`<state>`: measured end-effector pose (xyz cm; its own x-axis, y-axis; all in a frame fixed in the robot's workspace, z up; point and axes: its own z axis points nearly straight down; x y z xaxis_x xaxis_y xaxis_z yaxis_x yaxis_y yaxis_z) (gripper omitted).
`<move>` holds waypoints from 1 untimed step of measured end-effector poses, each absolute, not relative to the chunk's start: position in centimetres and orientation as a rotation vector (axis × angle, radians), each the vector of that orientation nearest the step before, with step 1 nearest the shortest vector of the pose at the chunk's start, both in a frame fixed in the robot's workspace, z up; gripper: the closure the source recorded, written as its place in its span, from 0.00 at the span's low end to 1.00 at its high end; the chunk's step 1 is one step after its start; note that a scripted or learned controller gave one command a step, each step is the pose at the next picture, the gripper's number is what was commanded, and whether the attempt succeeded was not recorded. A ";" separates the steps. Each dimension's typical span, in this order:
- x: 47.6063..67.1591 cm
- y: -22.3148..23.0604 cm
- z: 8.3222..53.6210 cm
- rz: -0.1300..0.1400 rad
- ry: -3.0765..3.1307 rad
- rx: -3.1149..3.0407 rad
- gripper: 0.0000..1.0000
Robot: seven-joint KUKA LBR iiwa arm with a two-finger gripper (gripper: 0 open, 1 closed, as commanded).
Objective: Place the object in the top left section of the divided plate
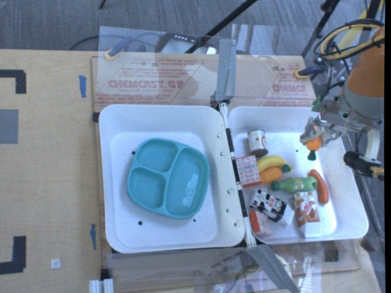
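Camera view, one entry per item.

Hand [317, 136]: raised over the far right part of the right bin [348, 224], on the grey arm with the orange band. It is pinching a small orange object [313, 143] with a green tip hanging below; the piece sits between the fingers, clear of the bin floor.

Object: orange body, dark green end, carrot-like in look, small and too blurred to name for certain. It is at the hand itself, well apart from the plate.

Divided plate [168, 177]: teal, three sections, lying in the left bin [116, 127], far to the side of the hand across the wall between the bins. All three sections look bare.

Other stock below and beside the hand: small can [257, 143], banana [272, 162], green bottle [295, 184], sausage [319, 186], cartons.

Progress, as judged: pick made and lifted; carry across and release into the top left section remain.
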<state>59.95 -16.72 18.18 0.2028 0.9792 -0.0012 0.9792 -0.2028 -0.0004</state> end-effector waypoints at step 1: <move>60.0 -16.7 18.2 -0.001 1.983 2.436 0.00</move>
<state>59.96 -16.72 18.19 0.2031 0.9792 -0.0012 0.9792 -0.2031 0.0000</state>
